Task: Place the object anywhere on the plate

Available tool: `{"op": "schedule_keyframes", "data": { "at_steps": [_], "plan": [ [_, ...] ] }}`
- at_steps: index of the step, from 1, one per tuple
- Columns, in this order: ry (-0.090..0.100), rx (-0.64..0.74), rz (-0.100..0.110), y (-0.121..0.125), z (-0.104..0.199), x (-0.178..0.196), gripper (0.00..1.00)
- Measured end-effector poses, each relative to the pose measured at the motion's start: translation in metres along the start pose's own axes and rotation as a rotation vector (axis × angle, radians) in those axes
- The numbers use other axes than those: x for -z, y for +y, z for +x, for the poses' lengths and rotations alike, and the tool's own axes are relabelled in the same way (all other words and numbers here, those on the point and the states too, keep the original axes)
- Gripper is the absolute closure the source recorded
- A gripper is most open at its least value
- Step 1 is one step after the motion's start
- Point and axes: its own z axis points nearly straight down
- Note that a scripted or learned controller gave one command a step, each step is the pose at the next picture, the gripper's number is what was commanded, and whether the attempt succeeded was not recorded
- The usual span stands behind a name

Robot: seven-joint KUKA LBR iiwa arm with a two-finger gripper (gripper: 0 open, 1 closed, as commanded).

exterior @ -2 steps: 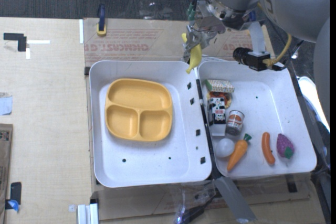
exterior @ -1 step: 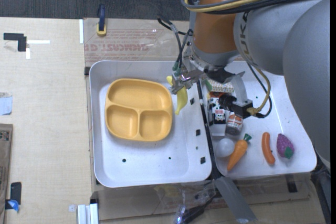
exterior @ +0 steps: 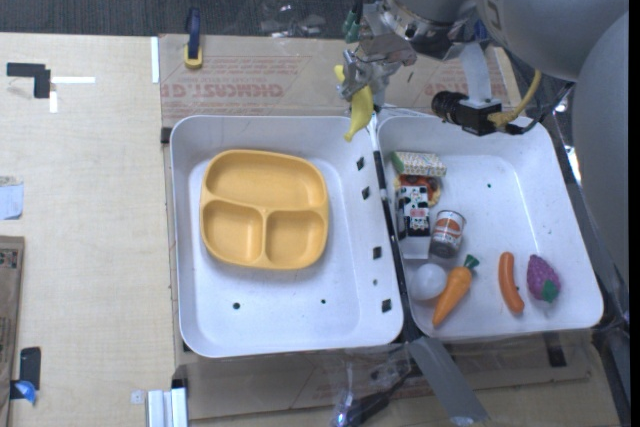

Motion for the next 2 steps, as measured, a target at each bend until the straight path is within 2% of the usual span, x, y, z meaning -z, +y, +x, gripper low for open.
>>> {"op": "schedule_keyframes", "data": {
  "at_steps": [1, 2],
  "plan": [
    [0.002, 0.216, 0.003, -0.0535, 0.0241, -0.1397, 1.00],
    [0.002, 0.215, 0.002, -0.0533, 0.0237, -0.1393, 0.00]
  ]
}}
